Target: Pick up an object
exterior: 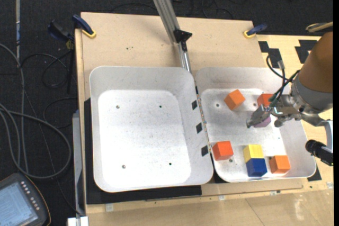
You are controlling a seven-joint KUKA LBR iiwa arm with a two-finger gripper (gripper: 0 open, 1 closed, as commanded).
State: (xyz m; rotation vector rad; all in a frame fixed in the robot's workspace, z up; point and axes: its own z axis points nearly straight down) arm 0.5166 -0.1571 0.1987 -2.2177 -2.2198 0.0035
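- The counter (132,34) carries two shallow white bins side by side: the left bin (143,74) and the right bin (233,74).
- The arm (318,74) reaches in from the right, over the right bin.
- The pincer (263,115) hangs low over the middle of the right bin, directly above a purple block (263,121); whether its fingers are open or closed cannot be told, nor whether they touch the block.
- A red-orange block (264,99) sits just behind the pincer, partly hidden by it.
- An orange block (234,99) lies tilted to the left of the pincer, apart from it.
- Another orange block (222,150) rests near the bin's left wall, toward the front.
- A yellow block (253,152) touches a blue block (257,167) in front of it.
- A further orange block (279,164) stands just beside the blue one, at the front right.
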